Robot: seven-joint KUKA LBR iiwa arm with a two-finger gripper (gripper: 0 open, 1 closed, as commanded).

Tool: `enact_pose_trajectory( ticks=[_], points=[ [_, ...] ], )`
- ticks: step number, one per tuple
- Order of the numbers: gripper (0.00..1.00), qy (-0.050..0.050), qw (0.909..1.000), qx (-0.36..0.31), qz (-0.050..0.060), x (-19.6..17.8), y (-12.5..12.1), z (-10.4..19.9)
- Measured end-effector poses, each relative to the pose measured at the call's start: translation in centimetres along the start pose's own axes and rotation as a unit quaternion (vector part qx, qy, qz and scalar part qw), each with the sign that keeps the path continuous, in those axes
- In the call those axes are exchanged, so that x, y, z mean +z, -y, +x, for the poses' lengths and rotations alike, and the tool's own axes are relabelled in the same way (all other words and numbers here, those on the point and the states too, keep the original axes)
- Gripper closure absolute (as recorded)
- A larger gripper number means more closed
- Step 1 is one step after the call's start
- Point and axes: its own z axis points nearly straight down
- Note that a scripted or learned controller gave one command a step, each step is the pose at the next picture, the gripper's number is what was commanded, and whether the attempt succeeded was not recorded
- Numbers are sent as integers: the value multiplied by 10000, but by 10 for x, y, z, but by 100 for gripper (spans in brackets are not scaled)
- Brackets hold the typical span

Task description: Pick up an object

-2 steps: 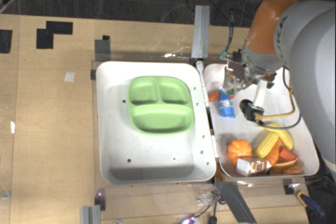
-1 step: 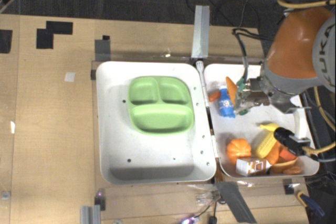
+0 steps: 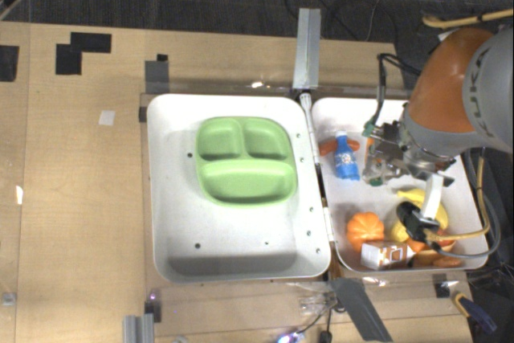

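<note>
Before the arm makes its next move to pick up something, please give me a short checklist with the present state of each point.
1. Claw is over the right bin: ok.
2. Objects are available there, such as the blue bottle and the orange fruit: ok.
3. An object is seen between the claw's fingers: cannot tell.
4. Green tray lies in the left bin, apart from the arm: ok.
5. Objects near the bin's front are crowded together: not ok.

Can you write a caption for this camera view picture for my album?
Robot gripper hovers in the right bin beside a blue bottle; a green tray fills the left bin.
</note>
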Motion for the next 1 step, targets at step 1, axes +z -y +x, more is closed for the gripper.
enact_pose_trajectory(
  ticks=[1],
  points=[
    [100, 3, 9934, -1144, -13, 3, -53, 44]
  ],
)
